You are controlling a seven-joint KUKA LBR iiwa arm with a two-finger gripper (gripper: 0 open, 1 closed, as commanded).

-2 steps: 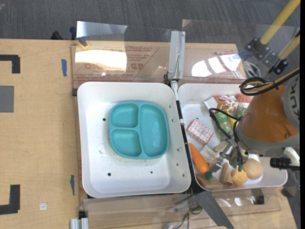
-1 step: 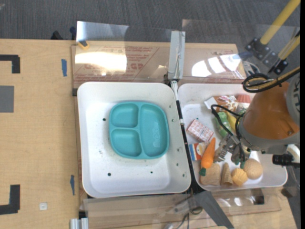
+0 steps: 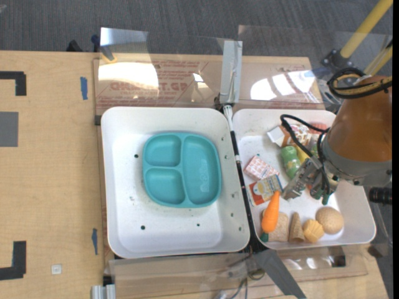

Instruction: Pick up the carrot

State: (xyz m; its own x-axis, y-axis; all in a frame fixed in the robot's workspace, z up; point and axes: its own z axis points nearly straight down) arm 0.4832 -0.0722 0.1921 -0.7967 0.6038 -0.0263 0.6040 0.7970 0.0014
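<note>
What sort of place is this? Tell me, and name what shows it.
Most likely a robotics lab test bench: a grey arm with an orange band works over two white bins, toy food such as a carrot lies in one, and tape marks dot the wooden surface.

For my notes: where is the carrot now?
In the camera view, the carrot lies in the right bin, near its front left corner, just left of the hand.

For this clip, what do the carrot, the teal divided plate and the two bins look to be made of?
Carrot: likely moulded plastic toy food, with even orange colour, smooth skin and a green tip. Teal plate: probably matte plastic or silicone, with uniform colour, soft rounded dividers and no glare. Left bin and right bin: seemingly white plastic, with thin rounded rims and a slight sheen.
</note>
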